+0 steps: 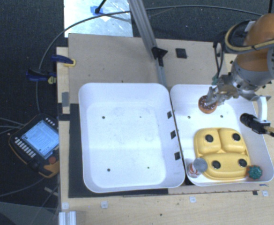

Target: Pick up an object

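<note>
Currently I am logging the following items. Item one: the arm (261,46), grey with an orange band, is reaching in from the right over the right bin (186,102). Item two: the tool (212,96) is hanging low at that bin's far end, directly over a small round brown object (207,105); I cannot tell from here whether it is released or clenched, nor whether it is touching the object. Item three: a yellow moulded piece (221,153) with four dark holes is lying in the near half of the same bin. Item four: a small grey-capped object (196,166) is sitting at its near-left corner, just beside the yellow piece. Item five: a teal ball (255,172) is resting at the near-right corner. Item six: the left bin (90,97) is sitting beside the right one on the surface (108,60). Item seven: a handheld pendant (37,142) with a lit screen is lying on the floor to the left.
</note>
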Controlling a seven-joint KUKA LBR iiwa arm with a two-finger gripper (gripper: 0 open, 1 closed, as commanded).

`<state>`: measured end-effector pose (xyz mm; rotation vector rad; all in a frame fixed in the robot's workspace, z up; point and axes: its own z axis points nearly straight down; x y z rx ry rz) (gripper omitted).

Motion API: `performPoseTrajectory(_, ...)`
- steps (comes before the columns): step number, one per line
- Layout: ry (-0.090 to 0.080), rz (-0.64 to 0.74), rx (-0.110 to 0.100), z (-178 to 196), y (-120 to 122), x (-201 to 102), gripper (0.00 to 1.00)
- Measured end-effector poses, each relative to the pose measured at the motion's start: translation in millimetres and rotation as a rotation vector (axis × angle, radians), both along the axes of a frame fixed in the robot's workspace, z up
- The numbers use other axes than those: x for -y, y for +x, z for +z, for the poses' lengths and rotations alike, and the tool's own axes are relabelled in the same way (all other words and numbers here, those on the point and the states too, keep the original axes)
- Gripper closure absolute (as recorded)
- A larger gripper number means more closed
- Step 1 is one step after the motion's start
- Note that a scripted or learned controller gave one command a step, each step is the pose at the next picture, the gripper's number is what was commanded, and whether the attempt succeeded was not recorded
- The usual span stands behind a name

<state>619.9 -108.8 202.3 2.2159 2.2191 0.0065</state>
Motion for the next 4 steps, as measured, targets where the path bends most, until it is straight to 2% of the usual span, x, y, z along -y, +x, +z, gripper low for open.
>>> performPoseTrajectory(1,0.000,0.003,0.001,53,2,0,1.00)
performPoseTrajectory(3,0.003,0.008,-0.008,53,-60,-99,1.00)
performPoseTrajectory(4,0.003,0.007,-0.010,39,-94,-139,1.00)
